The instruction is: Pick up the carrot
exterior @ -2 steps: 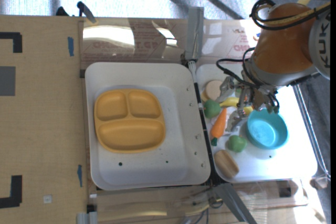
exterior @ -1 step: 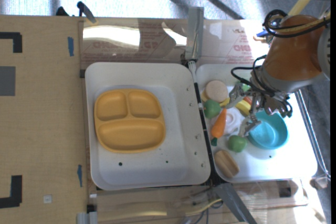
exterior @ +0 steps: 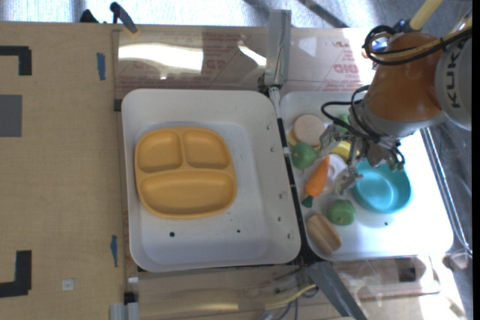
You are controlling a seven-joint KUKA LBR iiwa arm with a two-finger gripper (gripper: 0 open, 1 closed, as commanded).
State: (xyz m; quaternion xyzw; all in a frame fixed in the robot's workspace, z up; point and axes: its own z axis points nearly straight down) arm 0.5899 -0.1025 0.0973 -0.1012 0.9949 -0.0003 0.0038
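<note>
The carrot is orange with a green end and lies tilted in the right bin, near its left wall. My gripper hangs low over the bin, just right of the carrot, and seems to be touching or almost touching its upper end. The orange-banded wrist hides the bin area behind the gripper. I do not see the carrot lifted off the bin floor.
Around the carrot lie a green round fruit, a second green one, a beige disc, a tan bread-like piece and a blue bowl. The left bin holds a yellow divided plate.
</note>
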